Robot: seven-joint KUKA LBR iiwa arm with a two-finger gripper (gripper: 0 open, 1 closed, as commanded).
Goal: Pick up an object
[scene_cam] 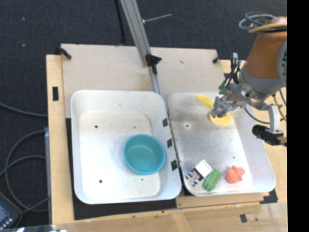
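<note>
Nearest the camera, three small items sit bunched along the front edge of the right bin [251,149]: a black-and-white box [199,171], a green object [211,179] touching it, and an orange-red object [235,174] just beside them toward the front right corner. Their position against the front wall probably comes from the bin floor sloping up at its rim. The left bin [87,124] carries one teal bowl [144,153], upright, toward its front right part.

The yellow object [218,116], a flat disc with a yellow stem-like part reaching toward the back edge, lies in the rear part of the right bin. It is the likely target, since the arm is positioned over it. The pincer [220,108] points down directly on the disc's upper edge, apparently touching or just above it. The view is too coarse at this spot to tell how the pincer stands, and nothing confirms a hold.
</note>
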